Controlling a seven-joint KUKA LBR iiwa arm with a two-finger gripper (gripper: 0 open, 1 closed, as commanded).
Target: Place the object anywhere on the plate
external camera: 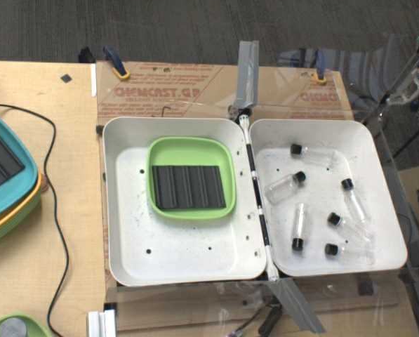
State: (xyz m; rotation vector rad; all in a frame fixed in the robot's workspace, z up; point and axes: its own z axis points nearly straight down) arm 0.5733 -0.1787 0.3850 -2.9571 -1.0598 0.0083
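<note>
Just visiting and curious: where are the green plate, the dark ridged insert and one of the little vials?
green plate (191, 149): camera view, upper rim.
dark ridged insert (188, 187): camera view, centre.
vial (299, 226): camera view, clear body.

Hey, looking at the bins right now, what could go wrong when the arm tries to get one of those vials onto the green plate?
1. The clear vials in the right bin are see-through, with only small black caps standing out, so a grasp may well miss.
2. Several lie close together near the lower right corner, so the jaws might nudge a neighbour or catch two.
3. The green plate holds a ribbed dark insert; a round vial dropped there could roll.
</note>
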